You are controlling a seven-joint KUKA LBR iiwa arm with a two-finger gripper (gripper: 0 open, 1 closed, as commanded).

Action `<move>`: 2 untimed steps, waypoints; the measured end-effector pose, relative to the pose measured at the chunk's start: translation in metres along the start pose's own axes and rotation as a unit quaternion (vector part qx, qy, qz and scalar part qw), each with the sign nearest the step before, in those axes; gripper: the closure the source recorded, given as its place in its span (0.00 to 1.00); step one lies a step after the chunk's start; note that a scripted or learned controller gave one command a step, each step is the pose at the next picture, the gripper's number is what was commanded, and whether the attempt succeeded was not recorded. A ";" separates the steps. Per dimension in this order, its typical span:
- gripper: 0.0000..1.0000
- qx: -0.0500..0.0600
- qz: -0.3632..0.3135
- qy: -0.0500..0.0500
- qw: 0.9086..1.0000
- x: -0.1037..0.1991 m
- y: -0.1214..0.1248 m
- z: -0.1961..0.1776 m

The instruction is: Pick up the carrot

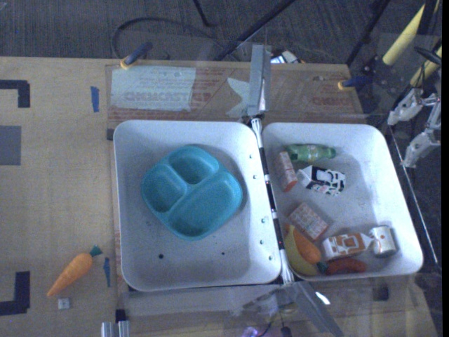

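lying on the bare bench outside both bins, the carrot sits near the left bin and its lower left corner, green top pointing up-right. a blue divided plate rests in that bin. the right bin holds mixed small items. gripper state: cannot tell.

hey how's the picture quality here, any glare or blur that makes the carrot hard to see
Camera view: soft overall, small labels unreadable; a bluish cast; glare on the clear divider between the bins and on the taped sheet. The carrot on the bench, left of the left bin, is evenly lit and distinct.
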State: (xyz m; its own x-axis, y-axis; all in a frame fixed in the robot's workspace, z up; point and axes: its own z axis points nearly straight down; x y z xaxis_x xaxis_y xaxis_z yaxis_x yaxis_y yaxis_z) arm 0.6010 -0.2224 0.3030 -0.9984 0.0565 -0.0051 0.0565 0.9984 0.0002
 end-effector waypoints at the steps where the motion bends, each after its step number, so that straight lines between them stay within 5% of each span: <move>1: 0.00 0.001 -0.293 -0.002 0.956 0.009 -0.001 -0.019; 2: 0.00 -0.001 -0.449 0.000 0.894 0.049 -0.003 0.033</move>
State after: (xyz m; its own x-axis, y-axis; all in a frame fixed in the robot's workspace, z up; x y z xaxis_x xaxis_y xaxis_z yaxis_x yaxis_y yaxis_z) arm 0.5525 -0.2227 0.2693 -0.6411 -0.7675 -0.0035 -0.7675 0.6411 -0.0014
